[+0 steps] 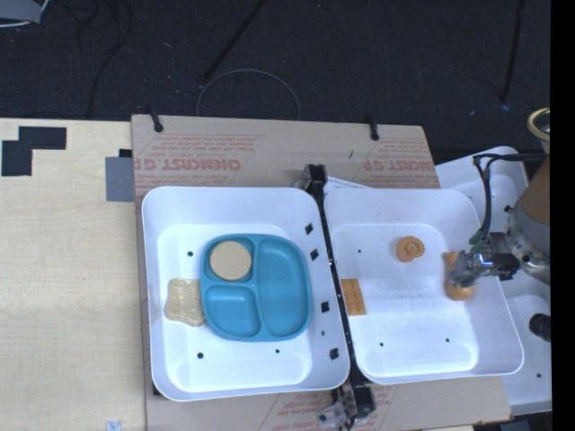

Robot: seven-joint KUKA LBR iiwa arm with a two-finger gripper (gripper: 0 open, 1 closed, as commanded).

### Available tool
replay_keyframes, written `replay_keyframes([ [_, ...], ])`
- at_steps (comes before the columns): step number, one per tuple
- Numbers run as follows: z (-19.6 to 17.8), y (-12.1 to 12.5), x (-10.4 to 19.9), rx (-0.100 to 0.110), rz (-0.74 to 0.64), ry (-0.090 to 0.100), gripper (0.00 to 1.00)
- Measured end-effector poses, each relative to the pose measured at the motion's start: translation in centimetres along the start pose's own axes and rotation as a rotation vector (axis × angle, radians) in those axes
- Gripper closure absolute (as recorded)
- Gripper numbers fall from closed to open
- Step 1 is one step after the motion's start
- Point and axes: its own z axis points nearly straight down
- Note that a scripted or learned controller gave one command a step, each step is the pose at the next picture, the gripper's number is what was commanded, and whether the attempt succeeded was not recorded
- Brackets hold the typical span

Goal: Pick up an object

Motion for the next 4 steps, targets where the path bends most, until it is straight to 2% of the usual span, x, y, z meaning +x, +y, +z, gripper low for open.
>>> replay_keyframes([
  [1,-4.8,0.1,-0.1,0.000,0.000,0.000,1.00],
  [2,-3.8,0.5,4.2,0.005,-0.001,0.002,1.00],
  [3,-4.4,0.9,9.7,0.005,-0.004,0.003,1.00],
  [4,-4.1,2.3,14.6,0.005,-0.003,0.003,1.00],
])
